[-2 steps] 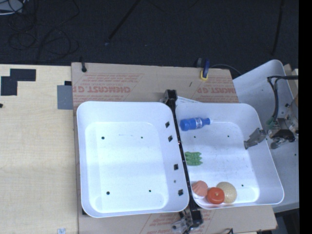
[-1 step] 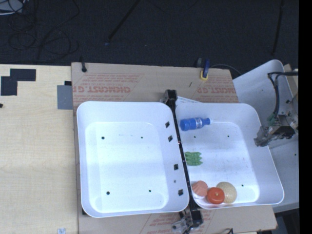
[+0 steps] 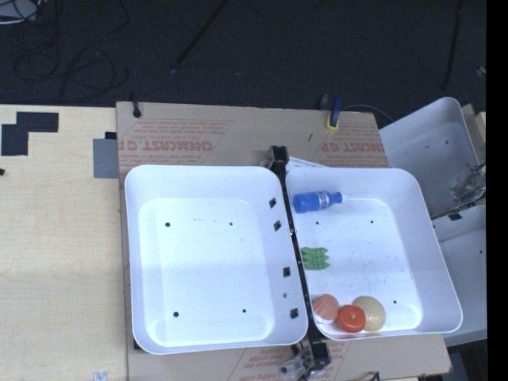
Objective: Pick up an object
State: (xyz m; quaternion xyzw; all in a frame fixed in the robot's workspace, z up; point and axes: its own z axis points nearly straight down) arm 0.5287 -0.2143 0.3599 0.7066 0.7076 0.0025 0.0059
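All the things I could pick lie in the right white plastic bin (image 3: pixel 432 236). A small blue plastic bottle (image 3: pixel 317 202) lies on its side near the far left corner. It could roll away when pushed. A little green bumpy toy (image 3: pixel 314 258) sits by the left wall. A pink round piece (image 3: pixel 325 306), a red round piece (image 3: pixel 351 318) and a tan round piece (image 3: pixel 370 312) huddle, touching, at the near edge. A grab there could bump the wall or catch two.

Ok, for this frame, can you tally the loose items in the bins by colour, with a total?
Blue: 1, a bottle lying at the far end of the right bin
Green: 1, a small green item near the divider
Pink: 1, a round piece
Red: 1, a round piece
Tan: 1, a round piece
Total: 5, all in the right bin
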